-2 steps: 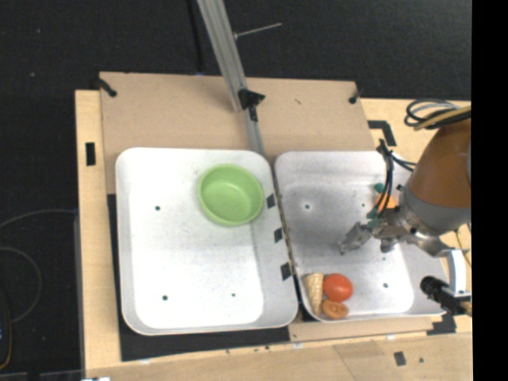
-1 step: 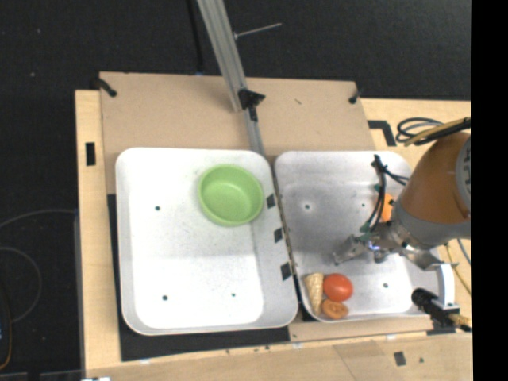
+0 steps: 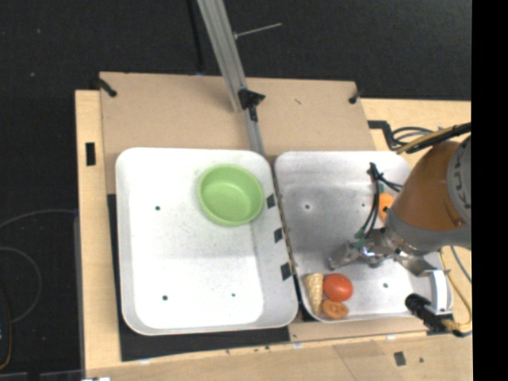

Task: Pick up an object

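Bowl (image 3: 231, 195) in left bin (image 3: 143, 292) — tomato (image 3: 338, 286) in right bin (image 3: 317, 173).

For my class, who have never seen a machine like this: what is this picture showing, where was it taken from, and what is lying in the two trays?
One camera looks down at a slant on a bench. The grey robot arm with an orange band reaches in from the right over the right shallow white bin. Its end effector hangs low there; whether it grips anything can't be made out. Near that bin's front edge lie a round red tomato-like object, a pale yellow piece and a small orange piece. The left shallow white bin holds a round green plastic bowl.
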Motion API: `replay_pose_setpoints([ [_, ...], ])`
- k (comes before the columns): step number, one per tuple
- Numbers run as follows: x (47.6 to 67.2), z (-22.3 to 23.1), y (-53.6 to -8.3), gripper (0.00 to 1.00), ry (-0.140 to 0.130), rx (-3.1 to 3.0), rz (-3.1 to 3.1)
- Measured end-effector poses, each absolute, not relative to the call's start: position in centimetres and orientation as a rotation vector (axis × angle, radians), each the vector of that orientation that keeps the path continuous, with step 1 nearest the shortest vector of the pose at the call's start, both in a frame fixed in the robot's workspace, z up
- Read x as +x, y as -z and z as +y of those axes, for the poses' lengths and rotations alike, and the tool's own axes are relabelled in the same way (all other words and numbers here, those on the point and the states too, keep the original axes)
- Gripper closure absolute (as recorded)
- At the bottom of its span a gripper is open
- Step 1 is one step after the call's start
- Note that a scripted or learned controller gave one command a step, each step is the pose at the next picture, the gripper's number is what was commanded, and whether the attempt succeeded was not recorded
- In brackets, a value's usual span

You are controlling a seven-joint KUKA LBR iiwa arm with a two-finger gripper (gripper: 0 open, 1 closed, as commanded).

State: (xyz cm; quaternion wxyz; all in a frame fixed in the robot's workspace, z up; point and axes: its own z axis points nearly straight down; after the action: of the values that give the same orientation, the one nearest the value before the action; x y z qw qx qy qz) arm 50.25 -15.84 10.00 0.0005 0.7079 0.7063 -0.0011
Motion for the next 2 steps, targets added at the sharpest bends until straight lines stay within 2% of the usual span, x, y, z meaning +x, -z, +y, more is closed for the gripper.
replay_pose_setpoints([
  [1,50.4,-15.8,-11.2,1.00,-0.005,2.225,2.211],
  [2,50.3,-16.6,-17.0,1.00,-0.001,2.222,2.217],
])
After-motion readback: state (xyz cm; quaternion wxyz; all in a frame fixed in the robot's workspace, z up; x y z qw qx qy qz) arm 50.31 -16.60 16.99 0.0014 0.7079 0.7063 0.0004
